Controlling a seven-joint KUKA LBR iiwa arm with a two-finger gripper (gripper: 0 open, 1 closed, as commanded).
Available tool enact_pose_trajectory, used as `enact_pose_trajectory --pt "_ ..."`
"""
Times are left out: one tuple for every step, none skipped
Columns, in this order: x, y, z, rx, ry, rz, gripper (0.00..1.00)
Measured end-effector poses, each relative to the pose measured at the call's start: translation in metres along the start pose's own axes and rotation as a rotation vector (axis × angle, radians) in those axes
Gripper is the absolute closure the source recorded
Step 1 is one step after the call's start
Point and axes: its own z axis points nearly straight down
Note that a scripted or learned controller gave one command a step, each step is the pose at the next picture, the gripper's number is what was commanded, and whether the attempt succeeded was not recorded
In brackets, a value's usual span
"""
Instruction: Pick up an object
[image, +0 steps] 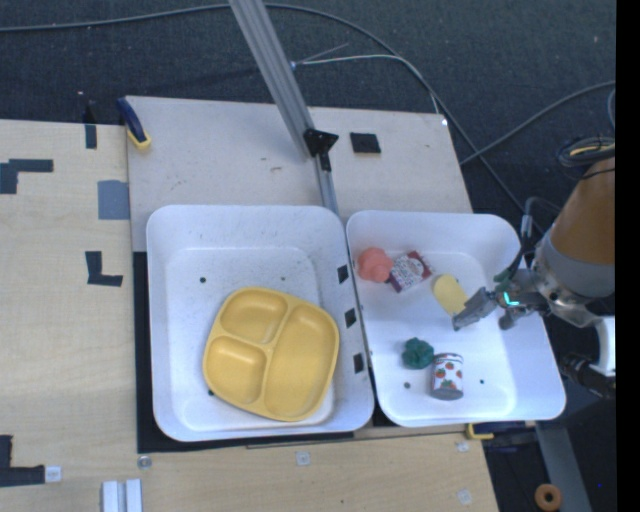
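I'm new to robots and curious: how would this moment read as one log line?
claw: over right bin, beside yellow object, holding nothing | left bin: yellow tray | task: not yet done

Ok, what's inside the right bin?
The right bin holds a pink lump, wrapped packet, yellow piece, green item and small can; the claw covers some floor.
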Motion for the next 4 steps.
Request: enact_pose_trajectory --pt "0.000 0.000 0.000 -0.001 0.000 0.000 0.00" --pt "-0.006 -0.001 0.061 0.005 0.001 0.001 0.00" --pt "-0.007 0.000 0.103 -0.004 -0.002 0.001 0.00" --pt "-0.007 0.002 0.090 -0.009 -0.004 0.000 1.00"
